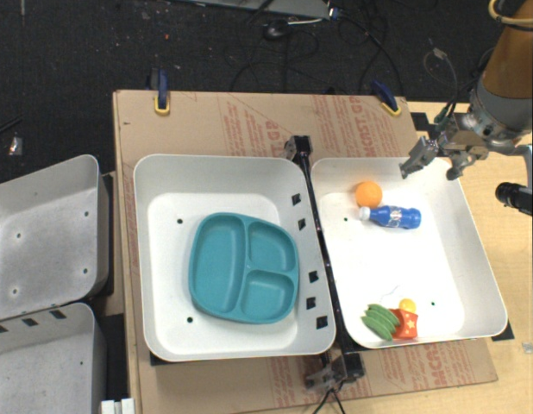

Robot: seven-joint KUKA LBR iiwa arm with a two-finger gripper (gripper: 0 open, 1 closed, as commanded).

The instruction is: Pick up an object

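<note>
In the right bin (pixel 473 257) an orange ball (pixel 367 193) lies near the back left, touching a blue bottle (pixel 393 217) that rests on its side just in front of it. At the bin's front sit a green vegetable toy (pixel 380 321) and a small red and yellow toy (pixel 406 319) side by side. My gripper (pixel 437 162) hangs over the back right corner of this bin, fingers spread apart and open, with nothing between them. It is well to the right of the ball and bottle.
The left bin (pixel 163 231) holds a teal divided plate (pixel 244 268). Both bins rest on a cardboard sheet (pixel 232 119) held by clamps. Two white bin lids (pixel 42 231) lie at the far left. Cables run across the dark floor behind.
</note>
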